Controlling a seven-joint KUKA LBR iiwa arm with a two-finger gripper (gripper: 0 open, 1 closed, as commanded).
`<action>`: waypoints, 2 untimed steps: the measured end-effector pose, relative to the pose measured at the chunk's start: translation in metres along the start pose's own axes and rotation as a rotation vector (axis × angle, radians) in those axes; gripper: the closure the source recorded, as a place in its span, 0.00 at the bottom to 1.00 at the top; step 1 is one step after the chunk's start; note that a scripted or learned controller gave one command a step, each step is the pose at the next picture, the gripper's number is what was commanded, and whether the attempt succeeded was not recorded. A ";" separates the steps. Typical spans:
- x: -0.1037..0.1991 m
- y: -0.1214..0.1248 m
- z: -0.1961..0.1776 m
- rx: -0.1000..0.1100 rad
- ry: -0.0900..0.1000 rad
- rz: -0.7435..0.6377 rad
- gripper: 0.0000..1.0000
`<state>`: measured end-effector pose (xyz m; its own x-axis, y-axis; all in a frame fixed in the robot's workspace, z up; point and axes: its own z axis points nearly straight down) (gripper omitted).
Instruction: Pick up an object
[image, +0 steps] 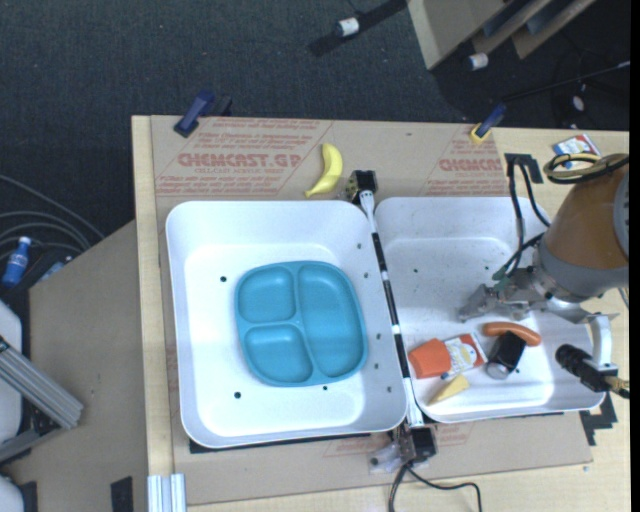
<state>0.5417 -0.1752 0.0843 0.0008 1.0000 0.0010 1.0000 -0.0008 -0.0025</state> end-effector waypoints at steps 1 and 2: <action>0.028 -0.063 0.000 -0.001 0.000 0.000 0.00; 0.028 -0.063 -0.010 -0.003 -0.001 0.001 1.00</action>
<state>0.4790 -0.1471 0.0940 0.0020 1.0000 0.0001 1.0000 -0.0020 0.0003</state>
